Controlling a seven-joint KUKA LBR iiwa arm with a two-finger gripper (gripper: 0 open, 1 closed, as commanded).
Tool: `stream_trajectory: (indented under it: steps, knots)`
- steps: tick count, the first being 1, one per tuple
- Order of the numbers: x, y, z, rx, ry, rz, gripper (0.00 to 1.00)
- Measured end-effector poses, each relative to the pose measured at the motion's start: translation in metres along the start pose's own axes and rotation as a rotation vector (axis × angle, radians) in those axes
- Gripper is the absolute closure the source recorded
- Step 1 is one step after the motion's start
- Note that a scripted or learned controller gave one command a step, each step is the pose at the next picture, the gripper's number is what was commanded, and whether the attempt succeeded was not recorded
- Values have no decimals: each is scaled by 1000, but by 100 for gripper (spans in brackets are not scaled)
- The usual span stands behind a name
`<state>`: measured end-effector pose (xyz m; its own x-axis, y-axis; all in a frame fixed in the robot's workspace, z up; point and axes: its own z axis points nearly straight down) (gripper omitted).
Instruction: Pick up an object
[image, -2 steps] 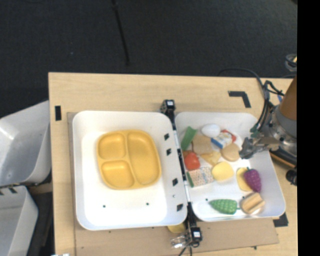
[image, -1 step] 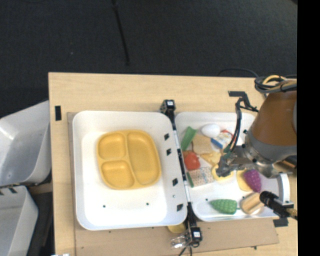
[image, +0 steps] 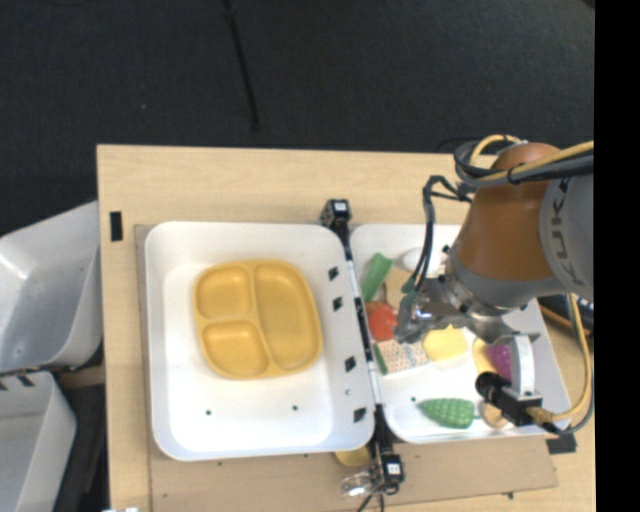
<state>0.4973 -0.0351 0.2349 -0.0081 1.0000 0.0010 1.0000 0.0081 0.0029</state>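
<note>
- Nearest us, at the near end of the right bin (image: 400, 425), lies one green bumpy object (image: 447, 411); it is untouched and lies flat on the bin floor.
- Just beyond it, toward the middle of the right bin, we count one yellow block (image: 447, 346), one magenta-and-white object (image: 510, 358) to its right, one red round object (image: 381, 322) to its left by the bin's left wall, and one pale speckled flat piece (image: 397, 357) between the red one and the green bumpy one.
- Over the middle of the right bin the gripper (image: 413, 318) is low among these things, between the red round object and the yellow block; we cannot tell how wide it stands or whether anything is caught in it.
- We judge the pick as not yet shown done: every object we can see rests in the right bin, and none appears lifted.
- Farther on, at the far left of the right bin, is one green flat object (image: 376, 274), leaning near the wall.
- Left of the right bin, the left bin (image: 165, 400) holds one yellow divided tray (image: 258, 318) with three compartments.
- Both bins, two in all, sit on the one table (image: 220, 180).
</note>
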Motion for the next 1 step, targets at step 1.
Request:
stream_trajectory:
  steps: [1]
  knots:
    - [63,-5,-120,-12,2,-2,100]
